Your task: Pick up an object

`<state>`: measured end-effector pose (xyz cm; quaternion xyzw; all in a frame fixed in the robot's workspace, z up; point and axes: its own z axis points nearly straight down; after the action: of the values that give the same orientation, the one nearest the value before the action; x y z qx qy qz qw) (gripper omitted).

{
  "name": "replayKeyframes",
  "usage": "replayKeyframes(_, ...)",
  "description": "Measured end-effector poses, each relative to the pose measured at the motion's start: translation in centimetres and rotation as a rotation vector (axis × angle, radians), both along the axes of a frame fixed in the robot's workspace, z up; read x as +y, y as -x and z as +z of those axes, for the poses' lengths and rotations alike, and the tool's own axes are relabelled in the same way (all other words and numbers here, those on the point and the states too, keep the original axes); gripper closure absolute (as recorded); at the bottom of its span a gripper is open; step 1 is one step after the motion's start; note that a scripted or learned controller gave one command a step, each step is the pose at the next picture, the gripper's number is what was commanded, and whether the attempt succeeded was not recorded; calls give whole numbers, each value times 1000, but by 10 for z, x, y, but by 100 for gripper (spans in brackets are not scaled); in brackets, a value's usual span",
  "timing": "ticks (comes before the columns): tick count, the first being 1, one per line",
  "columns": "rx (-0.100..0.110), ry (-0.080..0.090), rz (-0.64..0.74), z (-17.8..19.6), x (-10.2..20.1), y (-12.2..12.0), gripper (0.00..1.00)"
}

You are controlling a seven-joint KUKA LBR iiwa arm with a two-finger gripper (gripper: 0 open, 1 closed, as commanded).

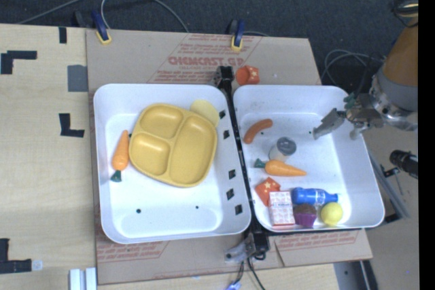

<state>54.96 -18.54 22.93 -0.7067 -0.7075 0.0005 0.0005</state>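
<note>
Table (pixel 41 146): a pale bench carrying a cardboard sheet, clamped at its far edge, seemingly so the bins stay put.
Left bin (pixel 109 166): shallow and white, kept apart from the pick side; it reads as the place for things already sorted or as spare room.
Right bin (pixel 370 197): butted against the left one, and holding nearly all the small items, so the pick most likely happens here.
Arm (pixel 408 71): reaches in from the right, its wrist above the right bin's far right rim.
Yellow tray (pixel 173 144): a three-compartment dish lying tilted in the left bin, too broad for an easy grasp.
Gripper (pixel 333 123): hangs inside the right bin near its far right corner, holding nothing; whether it is released or clenched cannot be told.
Carrot (pixel 285 168): the likeliest target by judgement, orange with a green tip, lying flat mid-bin, apart from its neighbours and near the gripper.
Sausage (pixel 257 129): reddish, curved, lying alone toward the bin's far left.
Grey disc (pixel 286 145): small and round, just beyond the carrot.
Corner cluster: blue bottle (pixel 311 197), lemon (pixel 332 213) and a red-and-white carton (pixel 281 208) crowd together at the near edge, harder to separate.
</note>
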Motion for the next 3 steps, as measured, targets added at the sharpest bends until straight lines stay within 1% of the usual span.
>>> replayKeyframes(1,3,-2,2,-73,51,-31,0)
replayKeyframes(2,-1,-1,3,-45,129,-39,0)
replayKeyframes(3,-1,1,0,-45,110,-81,0)
